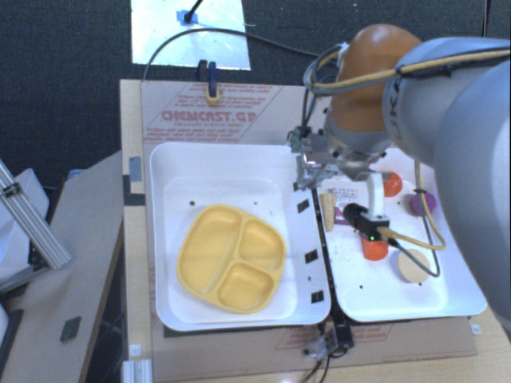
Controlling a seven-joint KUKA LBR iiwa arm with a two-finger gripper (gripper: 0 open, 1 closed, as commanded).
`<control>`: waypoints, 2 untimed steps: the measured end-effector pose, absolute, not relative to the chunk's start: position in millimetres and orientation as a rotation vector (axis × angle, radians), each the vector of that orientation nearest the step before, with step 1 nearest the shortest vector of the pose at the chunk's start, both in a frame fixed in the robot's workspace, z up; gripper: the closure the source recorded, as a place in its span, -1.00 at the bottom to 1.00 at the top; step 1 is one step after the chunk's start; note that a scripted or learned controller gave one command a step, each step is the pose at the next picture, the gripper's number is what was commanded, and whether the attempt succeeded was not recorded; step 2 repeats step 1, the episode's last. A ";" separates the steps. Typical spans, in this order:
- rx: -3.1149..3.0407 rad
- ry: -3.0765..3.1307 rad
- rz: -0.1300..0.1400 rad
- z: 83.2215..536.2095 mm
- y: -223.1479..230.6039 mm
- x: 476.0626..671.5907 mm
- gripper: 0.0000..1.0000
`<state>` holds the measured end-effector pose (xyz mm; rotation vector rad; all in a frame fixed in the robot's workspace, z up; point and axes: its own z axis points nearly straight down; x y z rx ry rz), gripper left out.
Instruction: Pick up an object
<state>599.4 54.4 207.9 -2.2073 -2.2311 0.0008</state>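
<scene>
Bench bin holding yellow tray; gripper at inner edge of next bin, near cone; open or clenched, cannot tell.

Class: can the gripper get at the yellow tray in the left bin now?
Probably yes: the yellow tray lies uncovered in the left bin, and the gripper hangs close above the bins' shared edge.
</scene>
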 end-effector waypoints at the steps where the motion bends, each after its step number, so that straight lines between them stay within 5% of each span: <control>1: -2.207 -2.231 0.002 222.6 104.7 603.4 1.00; 2: -2.207 -2.231 0.002 222.6 104.7 603.4 1.00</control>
